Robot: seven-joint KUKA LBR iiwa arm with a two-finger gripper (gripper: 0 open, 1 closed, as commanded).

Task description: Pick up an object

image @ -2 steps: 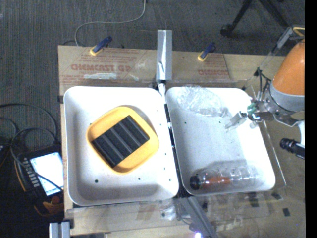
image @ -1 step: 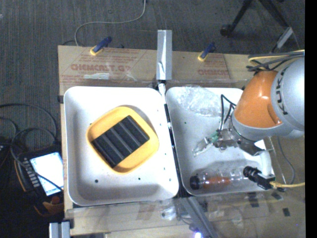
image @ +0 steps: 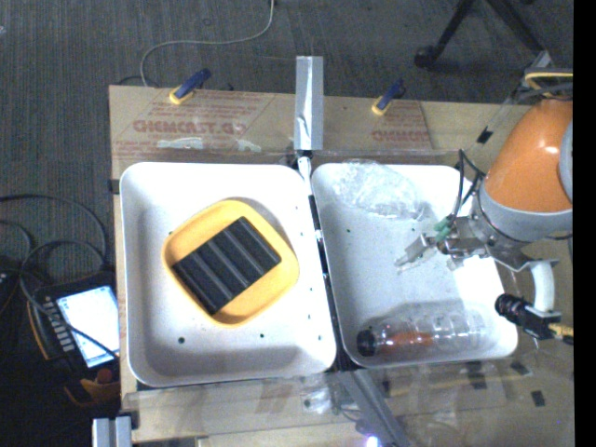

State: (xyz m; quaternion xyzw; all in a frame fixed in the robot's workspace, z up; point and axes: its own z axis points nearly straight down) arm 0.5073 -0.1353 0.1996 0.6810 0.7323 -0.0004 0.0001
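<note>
A yellow pad-like object with a black ridged top [image: 231, 261] lies tilted in the left bin [image: 149, 343]. In the right bin [image: 358, 277], a clear plastic bottle with brown liquid [image: 424, 333] lies on its side along the front wall. A crumpled clear plastic bag [image: 377, 189] rests at the back. My gripper [image: 414, 250] hangs low over the middle right of the right bin, pointing left. It is open with nothing between its fingers, between the bag and the bottle.
The arm's orange band [image: 531, 161] and grey wrist lean in over the right bin's right wall. A taped divider [image: 308, 110] runs between the bins. Two blue and yellow clamps [image: 189, 86] hold the cardboard at the back.
</note>
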